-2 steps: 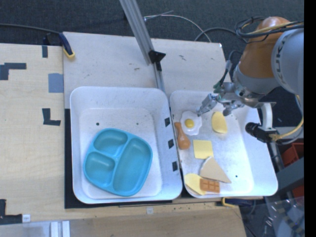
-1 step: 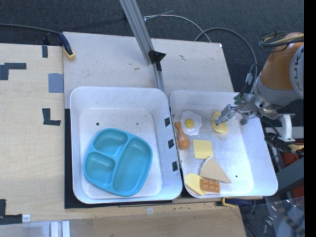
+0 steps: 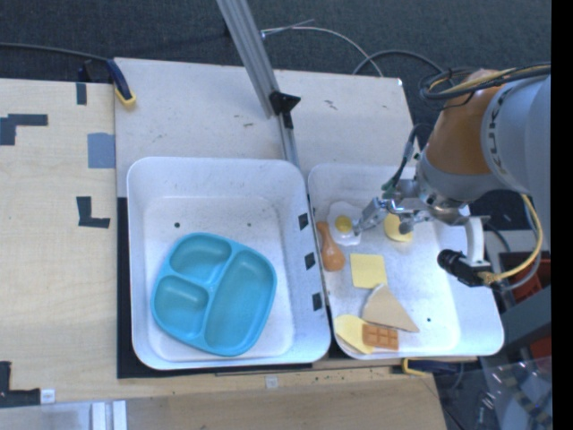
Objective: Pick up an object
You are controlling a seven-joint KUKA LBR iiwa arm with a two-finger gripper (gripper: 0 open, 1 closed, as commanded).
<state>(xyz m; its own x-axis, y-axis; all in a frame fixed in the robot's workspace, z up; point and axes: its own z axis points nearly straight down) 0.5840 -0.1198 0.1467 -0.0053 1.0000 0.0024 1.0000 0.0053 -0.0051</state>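
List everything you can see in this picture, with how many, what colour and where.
shallow white plastic bins: 2, white, side by side on the bench
divided blue plastic plate: 1, blue, left bin
flat yellow square slice: 1, yellow, right bin, middle
tan wedge-shaped piece: 1, tan, right bin, near front
small brown waffle square: 1, brown, right bin, front
orange carrot-like piece: 1, orange, right bin, left edge
arm: 1, grey and orange, from right
hand: 1, metal, over right bin
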